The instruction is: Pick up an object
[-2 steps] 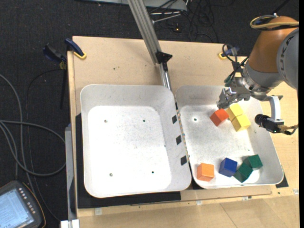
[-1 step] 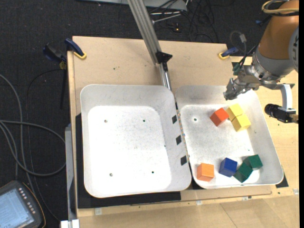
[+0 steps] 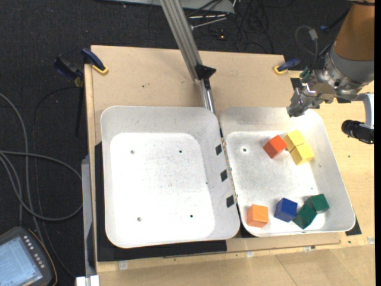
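Bench (image 3: 155, 70) seen from above at a slant, described left to right. At the near left corner, beside the bench, a tablet-like screen (image 3: 21, 258) lies on the dark floor among loose cables (image 3: 36, 177). Two blue clamps with yellow tips grip the far edge of the wooden bench, one at the far left corner (image 3: 89, 61) and one towards the far right (image 3: 287, 66). The left bin (image 3: 119, 124) is a shallow white tray with a speckled floor. A slanted metal pole (image 3: 181, 25) runs from the far side down to the seam between the two bins.

The right bin (image 3: 333, 177) holds every block. Towards its far side a red-orange block (image 3: 274, 146) sits just left of two yellow blocks (image 3: 299, 147), which touch each other. Along the near edge lie, in order, an orange block (image 3: 257, 215), a blue block (image 3: 286, 209) and two dark green blocks (image 3: 311, 210) pressed together near the right corner.

The arm (image 3: 357, 34), grey with an orange band, enters from the far right. Its gripper (image 3: 299, 108) hangs over the far rim of the right bin, apart from the blocks, nearest the yellow pair. Whether its fingers are spread or pressed together cannot be told from here; no block is seen between them.
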You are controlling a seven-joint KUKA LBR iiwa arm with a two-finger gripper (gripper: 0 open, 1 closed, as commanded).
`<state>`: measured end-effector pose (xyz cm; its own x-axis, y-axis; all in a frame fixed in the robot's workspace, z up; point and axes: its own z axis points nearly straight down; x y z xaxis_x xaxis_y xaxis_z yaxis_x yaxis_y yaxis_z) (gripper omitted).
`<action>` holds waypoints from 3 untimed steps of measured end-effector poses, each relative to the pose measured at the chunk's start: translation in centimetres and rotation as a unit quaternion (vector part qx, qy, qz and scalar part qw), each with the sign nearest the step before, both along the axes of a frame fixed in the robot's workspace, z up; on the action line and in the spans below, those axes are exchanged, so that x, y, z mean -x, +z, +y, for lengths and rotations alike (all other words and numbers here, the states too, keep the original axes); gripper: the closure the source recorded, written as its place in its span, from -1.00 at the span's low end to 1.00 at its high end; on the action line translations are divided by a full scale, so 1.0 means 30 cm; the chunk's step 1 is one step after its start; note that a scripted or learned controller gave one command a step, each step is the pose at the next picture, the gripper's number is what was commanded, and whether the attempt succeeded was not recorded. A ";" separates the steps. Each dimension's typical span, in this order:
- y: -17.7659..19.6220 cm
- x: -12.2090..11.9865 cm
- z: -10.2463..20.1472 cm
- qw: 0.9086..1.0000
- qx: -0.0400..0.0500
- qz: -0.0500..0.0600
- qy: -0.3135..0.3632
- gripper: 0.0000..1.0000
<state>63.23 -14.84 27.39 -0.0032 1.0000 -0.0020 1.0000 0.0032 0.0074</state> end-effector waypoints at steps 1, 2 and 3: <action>0.092 -0.004 0.000 1.000 0.000 0.001 0.000 1.00; 0.054 0.036 0.165 1.000 -0.001 0.004 0.002 1.00; 0.000 0.123 0.351 1.000 -0.002 0.005 0.002 1.00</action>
